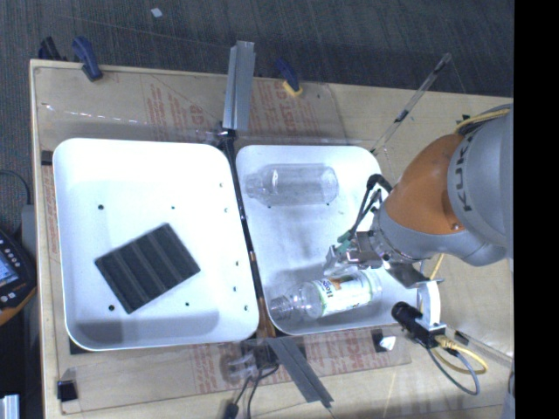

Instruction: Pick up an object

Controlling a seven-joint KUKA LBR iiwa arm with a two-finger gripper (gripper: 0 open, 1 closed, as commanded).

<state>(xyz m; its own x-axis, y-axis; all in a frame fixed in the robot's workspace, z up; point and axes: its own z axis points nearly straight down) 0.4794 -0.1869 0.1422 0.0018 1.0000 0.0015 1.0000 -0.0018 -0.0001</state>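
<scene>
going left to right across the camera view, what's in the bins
black ribbed pad in the left bin → clear bottle at the far side of the right bin → labelled bottle lying at its near side → gripper just above that bottle's right end

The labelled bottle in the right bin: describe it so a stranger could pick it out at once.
Start at the right bin, the one the grey and orange arm reaches into. Two clear plastic bottles lie on their sides there. The labelled bottle lies near the front wall beside the gripper and wears a white and green label, while the bare bottle near the back wall has none.
</scene>
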